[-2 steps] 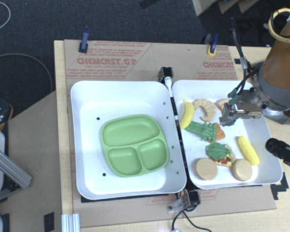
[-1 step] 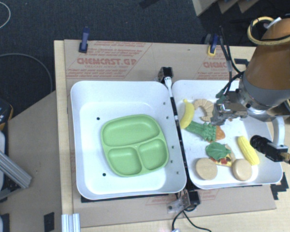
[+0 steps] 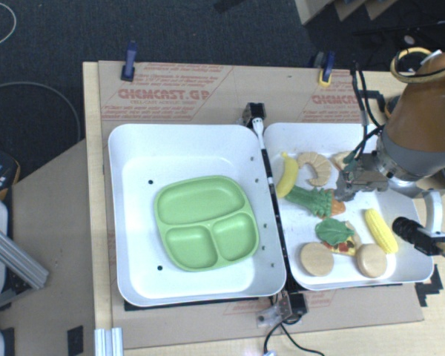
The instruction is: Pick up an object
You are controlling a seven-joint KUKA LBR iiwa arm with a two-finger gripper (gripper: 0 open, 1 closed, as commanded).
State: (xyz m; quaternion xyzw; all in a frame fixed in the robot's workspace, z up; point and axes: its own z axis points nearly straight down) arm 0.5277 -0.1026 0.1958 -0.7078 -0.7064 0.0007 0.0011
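Camera view: "CHEMCAST" on bench board (image 3: 163,91)

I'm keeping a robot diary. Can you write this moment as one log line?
gripper: low in right bin | by broccoli, croissant | hold: unclear | tray: left bin

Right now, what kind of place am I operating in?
Likely a robotics lab test bench, not a kitchen: two white bins on a clamped cardboard sheet, toy food such as a banana and corn, and loose cables by the arm.
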